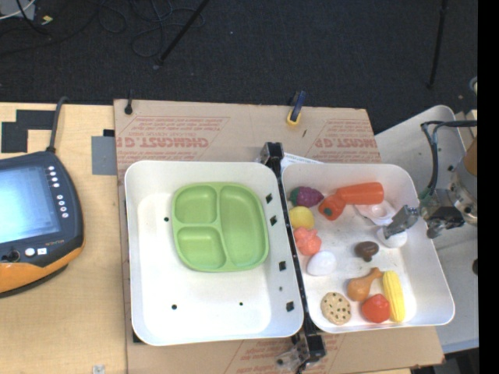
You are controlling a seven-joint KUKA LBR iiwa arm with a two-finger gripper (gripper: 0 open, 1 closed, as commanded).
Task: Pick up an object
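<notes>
Gripper [402,223] low over the right bin's [425,298] far right side, among toy food.

The grey gripper reaches in from the right and sits just above a small white piece [394,238] near the bin wall; whether its jaws are wide or narrow cannot be told from this angle, and nothing is seen between them. Beside it to the left lie an orange carrot [359,194], a purple grape bunch [309,196], a yellow lemon [302,217] and a pink piece [307,242]. Lower down rest a white egg [320,264], a brown lump [366,249], a drumstick [362,284], a cookie [337,308], a red tomato [376,308] and yellow corn [394,295]. The left bin [152,302] holds a green divided plate [220,227]. A handheld control pendant [35,216] lies on the bench at far left.
</notes>
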